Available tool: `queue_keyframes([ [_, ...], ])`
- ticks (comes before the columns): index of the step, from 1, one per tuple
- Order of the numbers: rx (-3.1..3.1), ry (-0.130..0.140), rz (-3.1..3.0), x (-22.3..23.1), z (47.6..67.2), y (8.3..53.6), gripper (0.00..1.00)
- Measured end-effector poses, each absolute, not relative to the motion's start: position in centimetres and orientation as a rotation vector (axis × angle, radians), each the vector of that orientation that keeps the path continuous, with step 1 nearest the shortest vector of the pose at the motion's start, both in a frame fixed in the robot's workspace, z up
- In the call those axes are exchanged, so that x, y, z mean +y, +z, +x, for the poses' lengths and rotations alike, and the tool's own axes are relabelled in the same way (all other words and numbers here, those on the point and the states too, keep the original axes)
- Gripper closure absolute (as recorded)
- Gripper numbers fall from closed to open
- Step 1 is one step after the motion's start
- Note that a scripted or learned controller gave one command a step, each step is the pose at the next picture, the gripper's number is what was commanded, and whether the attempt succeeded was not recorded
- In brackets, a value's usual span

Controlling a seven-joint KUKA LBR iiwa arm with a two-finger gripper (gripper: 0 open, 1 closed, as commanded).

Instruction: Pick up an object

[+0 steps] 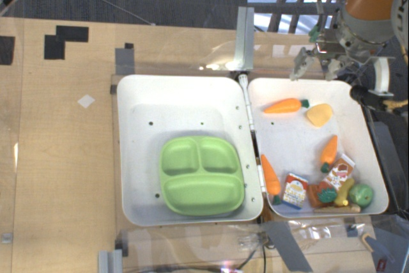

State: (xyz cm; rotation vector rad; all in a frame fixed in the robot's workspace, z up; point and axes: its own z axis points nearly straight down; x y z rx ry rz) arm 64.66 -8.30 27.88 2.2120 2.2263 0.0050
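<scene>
Toy carrots (282,106) and other play food lie in the right bin (364,131) (a green divided plate (202,174) sits in the left bin (137,137)), while the gripper (317,65), fingers spread and holding nothing, hangs over the right bin's far edge.

My end effector (315,66) hangs over the far rim of the right bin (377,156). Below it, the carrot (282,106) and yellow piece (319,114) lie apart with bare floor around them. The near right corner is crowded: a second carrot (329,151), cartons (295,191) and green fruit (362,194) touching. The left bin (137,137) has open floor around the green tray (202,174).
</scene>
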Motion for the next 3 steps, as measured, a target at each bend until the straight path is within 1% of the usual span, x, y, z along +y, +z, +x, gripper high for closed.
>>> queue_keyframes([
  [1,2.36,0.006,2.068,-8.3,67.0,12.5,0.0],
  [2,2.354,0.038,2.031,-10.1,65.6,10.6,0.0],
  [3,2.491,0.009,1.899,-13.2,66.1,8.9,0.0],
])
